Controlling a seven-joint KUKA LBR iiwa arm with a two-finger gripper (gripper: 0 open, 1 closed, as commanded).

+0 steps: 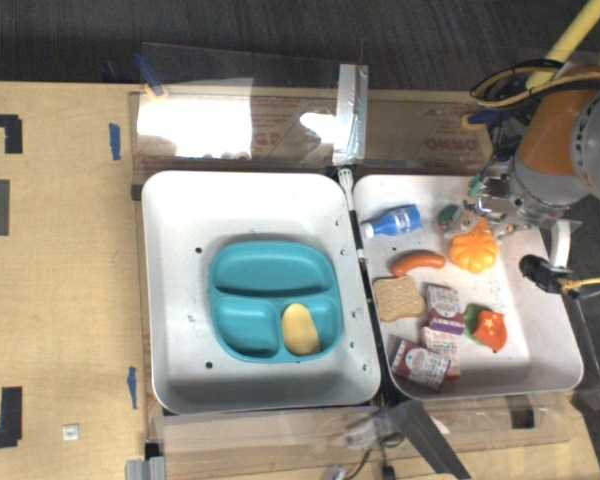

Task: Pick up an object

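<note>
Fingers (pixel 480 211) hung just above the small orange plastic pumpkin (pixel 474 251), their state impossible to tell, so picking remained undone.

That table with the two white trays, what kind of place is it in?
Probably a robotics lab. A robot arm reaches over two white bins on a taped cardboard bench, and the bins hold toy food, like a small orange pumpkin.

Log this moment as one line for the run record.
task: pick up an object | hand: over right bin, at orange pumpkin | grasp: unclear | left bin: teal tray with potato
</note>
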